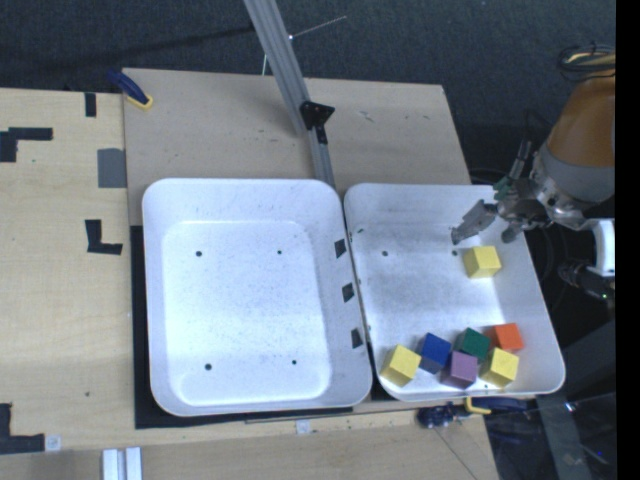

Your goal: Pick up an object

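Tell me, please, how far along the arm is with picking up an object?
Nothing looks picked up yet. The gripper is open just above the lone yellow cube in the right bin, holding nothing. Closing on a cube and lifting it remain; six other cubes sit clustered at the near edge.

No readable text, labels, brand names, numbers or signs appear anywhere: not on the bins, blocks, bench or arm. Black tape marks on the bench at nine o'clock form shapes, not letters.
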Robot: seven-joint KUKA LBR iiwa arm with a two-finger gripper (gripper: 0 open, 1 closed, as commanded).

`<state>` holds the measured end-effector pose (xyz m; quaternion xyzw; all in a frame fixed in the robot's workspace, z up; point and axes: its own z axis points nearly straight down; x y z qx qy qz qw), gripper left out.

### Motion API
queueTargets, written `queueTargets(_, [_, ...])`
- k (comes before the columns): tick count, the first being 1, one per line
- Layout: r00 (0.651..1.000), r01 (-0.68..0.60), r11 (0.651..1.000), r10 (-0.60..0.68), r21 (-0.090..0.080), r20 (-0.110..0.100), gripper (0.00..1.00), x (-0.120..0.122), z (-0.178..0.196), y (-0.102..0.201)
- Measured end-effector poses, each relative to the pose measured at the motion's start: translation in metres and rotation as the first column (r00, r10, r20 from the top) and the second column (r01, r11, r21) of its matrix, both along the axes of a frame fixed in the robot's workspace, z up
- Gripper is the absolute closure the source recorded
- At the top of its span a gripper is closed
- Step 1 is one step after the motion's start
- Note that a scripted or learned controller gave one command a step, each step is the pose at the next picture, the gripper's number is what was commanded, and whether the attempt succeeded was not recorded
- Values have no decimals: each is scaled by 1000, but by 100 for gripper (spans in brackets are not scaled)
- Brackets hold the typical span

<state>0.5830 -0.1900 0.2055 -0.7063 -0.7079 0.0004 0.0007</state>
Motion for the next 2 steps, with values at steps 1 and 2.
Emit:
queueTargets(1, [1000, 0, 1000, 0, 0, 0, 0, 0, 0, 0])
queueTargets(2, [1000, 0, 1000, 0, 0, -4, 0, -3, -46, 7])
